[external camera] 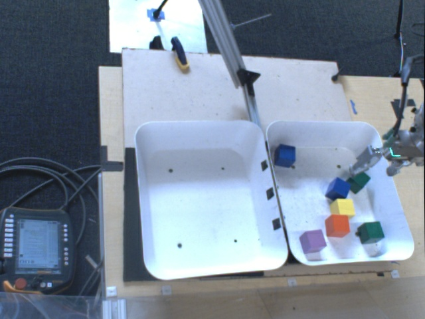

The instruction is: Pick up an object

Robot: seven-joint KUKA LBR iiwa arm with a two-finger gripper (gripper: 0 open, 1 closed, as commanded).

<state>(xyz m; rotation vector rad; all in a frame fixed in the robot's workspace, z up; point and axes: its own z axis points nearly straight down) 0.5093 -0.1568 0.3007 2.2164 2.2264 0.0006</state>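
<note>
We see a control pendant (36, 248) lower left with cables (46, 178) | metal rail (222, 32) slanting over the board (199, 85) | blue-yellow clamp (179, 53) near its top edge

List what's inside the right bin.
The right bin holds seven cubes: two blue, two green, yellow, orange, purple. The pincer overlaps the upper green cube's edge.

No text, label or number is legible, even on the teach pendant (36, 248) screen

Seven blocks (337, 225), two bins (199, 264)
</note>
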